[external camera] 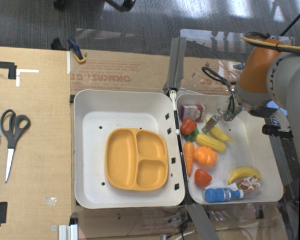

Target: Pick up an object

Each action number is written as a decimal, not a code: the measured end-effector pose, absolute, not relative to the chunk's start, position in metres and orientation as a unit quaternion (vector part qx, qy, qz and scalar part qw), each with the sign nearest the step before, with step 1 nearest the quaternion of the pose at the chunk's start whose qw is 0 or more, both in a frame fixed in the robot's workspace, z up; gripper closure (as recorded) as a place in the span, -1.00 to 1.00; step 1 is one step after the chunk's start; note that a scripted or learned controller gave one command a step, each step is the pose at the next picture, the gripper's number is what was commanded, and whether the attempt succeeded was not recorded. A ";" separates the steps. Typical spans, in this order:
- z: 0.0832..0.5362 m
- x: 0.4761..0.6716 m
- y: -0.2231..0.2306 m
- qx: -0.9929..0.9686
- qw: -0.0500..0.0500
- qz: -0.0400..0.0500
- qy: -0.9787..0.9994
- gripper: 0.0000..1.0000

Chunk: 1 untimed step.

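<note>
From the camera above the bench, the grey arm with its orange band reaches in from the right and brings the two-finger gripper (212,122) low over the far half of the right-hand shallow white bin (266,160). Its fingers seem slightly parted with nothing between them, though the view is too small here to be sure of the gap. The nearest thing is a small yellow plastic banana (221,134), lying just beside the fingertips on the side toward the bin's near right corner; it looks close enough to touch them. Its long axis runs slantwise, from the bin's far left toward its near right. It is smooth, curved and tapered at both ends. Just beyond it toward the near edge lies a yellow plastic corn cob (210,142), roughly parallel, and a round orange plastic fruit (205,156) sits against that. A red plastic pepper (188,126) rests by the bin's left wall. The left-hand white bin (85,139) holds a yellow divided plate (137,158).
</note>
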State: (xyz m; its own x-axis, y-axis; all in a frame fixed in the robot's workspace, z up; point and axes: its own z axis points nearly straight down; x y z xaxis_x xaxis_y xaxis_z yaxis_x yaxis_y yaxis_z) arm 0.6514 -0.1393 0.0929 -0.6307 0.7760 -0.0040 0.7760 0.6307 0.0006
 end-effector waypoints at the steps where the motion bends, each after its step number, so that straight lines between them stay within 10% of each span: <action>1: 0.103 0.652 -0.139 0.428 0.004 -0.001 0.904 1.00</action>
State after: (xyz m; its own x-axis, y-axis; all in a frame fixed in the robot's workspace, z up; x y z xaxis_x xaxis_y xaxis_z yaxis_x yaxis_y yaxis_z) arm 0.6525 -0.1387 0.1031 -0.6339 0.7734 -0.0078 0.7734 0.6339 0.0008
